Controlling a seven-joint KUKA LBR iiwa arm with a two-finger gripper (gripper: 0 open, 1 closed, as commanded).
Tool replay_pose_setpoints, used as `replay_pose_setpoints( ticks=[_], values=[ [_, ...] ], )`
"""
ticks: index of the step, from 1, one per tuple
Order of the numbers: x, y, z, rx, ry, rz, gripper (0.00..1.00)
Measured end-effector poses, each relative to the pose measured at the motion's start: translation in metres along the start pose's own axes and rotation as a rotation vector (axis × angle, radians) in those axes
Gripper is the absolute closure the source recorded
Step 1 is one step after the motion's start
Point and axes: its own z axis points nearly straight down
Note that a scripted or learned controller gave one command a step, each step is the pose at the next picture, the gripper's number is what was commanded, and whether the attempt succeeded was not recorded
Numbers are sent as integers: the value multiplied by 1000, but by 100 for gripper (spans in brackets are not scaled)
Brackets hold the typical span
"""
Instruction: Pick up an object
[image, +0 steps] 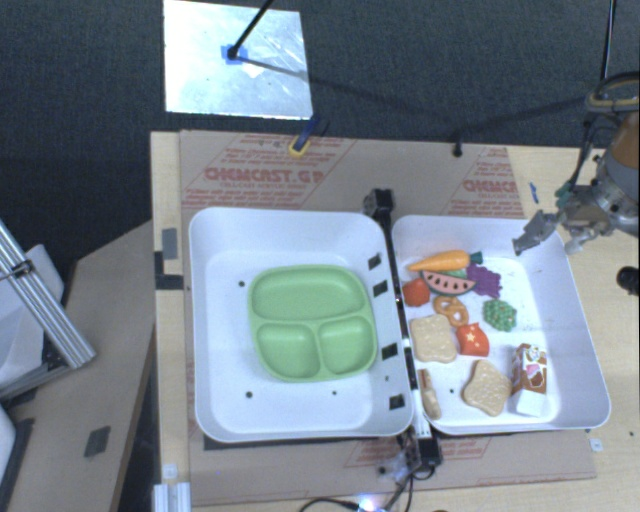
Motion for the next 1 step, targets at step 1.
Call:
replay_pose_setpoints(
  ticks=[1],
  values=[
    [1, 2, -8, -12, -3, -3, 0]
  ],
)
